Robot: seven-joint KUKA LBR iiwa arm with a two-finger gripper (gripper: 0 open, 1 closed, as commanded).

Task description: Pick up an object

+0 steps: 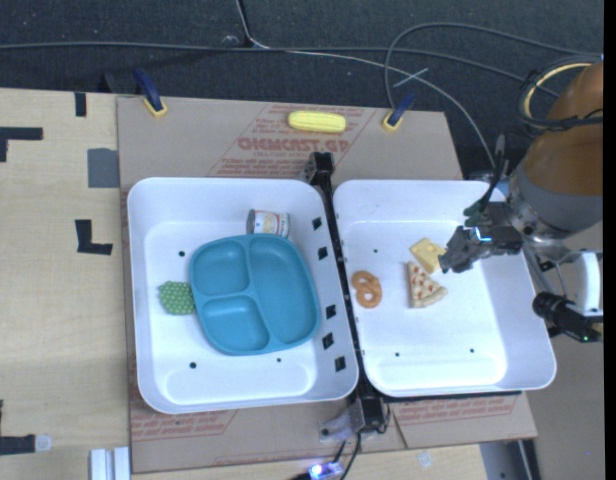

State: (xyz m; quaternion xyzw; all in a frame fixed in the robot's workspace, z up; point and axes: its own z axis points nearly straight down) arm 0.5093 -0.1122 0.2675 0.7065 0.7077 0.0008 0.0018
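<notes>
While red "CHEMCAST GP" lettering (pixel 288 145) marks the brown cardboard sheet (pixel 188 138), the black hand (pixel 458 256) hovers beside a yellow cheese wedge (pixel 424 254); whether its grip is apart or together cannot be told.

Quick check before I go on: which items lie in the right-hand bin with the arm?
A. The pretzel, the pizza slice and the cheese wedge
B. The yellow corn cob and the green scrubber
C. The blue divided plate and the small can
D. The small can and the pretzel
A: the pretzel, the pizza slice and the cheese wedge all lie on the floor of the right bin, near the pincer.
</notes>
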